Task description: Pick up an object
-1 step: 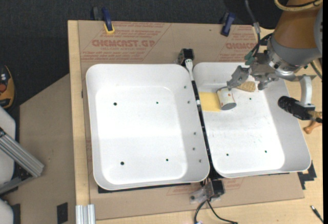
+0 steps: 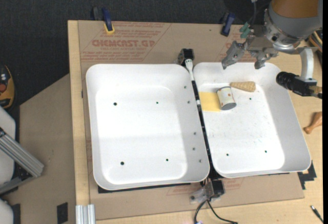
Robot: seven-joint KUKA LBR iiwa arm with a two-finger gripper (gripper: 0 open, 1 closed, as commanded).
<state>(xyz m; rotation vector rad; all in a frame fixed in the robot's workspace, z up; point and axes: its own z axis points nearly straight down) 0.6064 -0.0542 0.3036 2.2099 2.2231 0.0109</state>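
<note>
Left bin (image 2: 102, 115): white, shallow, nothing lying in it apart from four small dark dots on its floor. It sits on the desk (image 2: 82, 64), a brown board with red print along its far edge and a blue clamp (image 2: 107, 19) at the far-left corner. A black divider strip (image 2: 197, 110) runs between the two bins, with a small black fitting at each end.

Right bin (image 2: 287, 136): all the candidate objects are here, bunched in the far-left part. A flat yellow square (image 2: 206, 101) lies just beside the divider. A small white cylinder (image 2: 226, 98) with a grey end lies on its side, touching or overlapping the yellow square's right edge. Behind it a tan cone-shaped piece (image 2: 243, 86) lies flat, tip pointing right, just beside the cylinder. The rest of the bin floor is bare.

Tool (image 2: 242, 60): hangs over the far rim of the right bin, up and slightly right of the objects, on the grey arm with the orange band coming in from the right. Its two fingers are spread apart, nothing between them. It looks raised above the bin, not in contact with any item.

Progress: nothing picked yet. All three items rest on the bin floor, ungrasped. Left to do, by judgement: choose a target, likely the cone or cylinder as nearest, move toward the viewer and left, descend, close, lift. The cylinder may roll; the yellow square looks too flat for an easy pinch.
</note>
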